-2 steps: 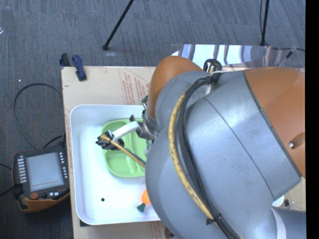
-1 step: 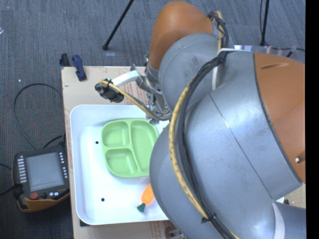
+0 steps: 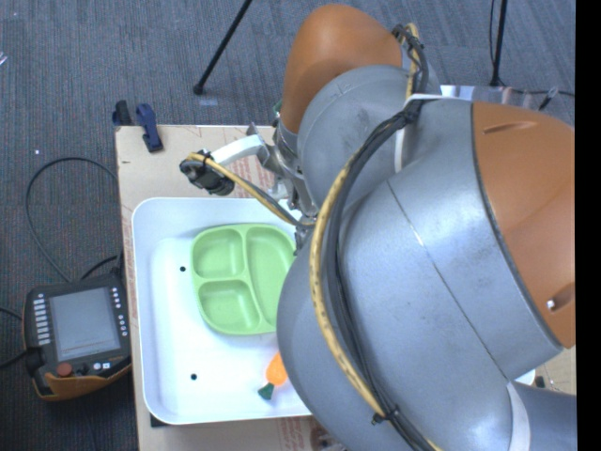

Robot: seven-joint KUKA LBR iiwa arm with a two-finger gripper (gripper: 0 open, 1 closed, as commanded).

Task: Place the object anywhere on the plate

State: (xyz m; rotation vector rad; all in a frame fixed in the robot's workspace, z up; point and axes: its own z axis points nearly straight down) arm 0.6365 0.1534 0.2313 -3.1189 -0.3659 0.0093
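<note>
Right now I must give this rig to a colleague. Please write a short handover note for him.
Gripper: hidden behind the arm, so its state cannot be told.
Plate: green, three compartments, lying in the white bin; its visible compartments hold nothing.
Object: a small orange piece with a green end lies on the bin floor, below the plate and apart from it, at the arm's edge.
Done: nothing on the plate yet.
Left: pick the orange piece and set it on the plate.
</note>
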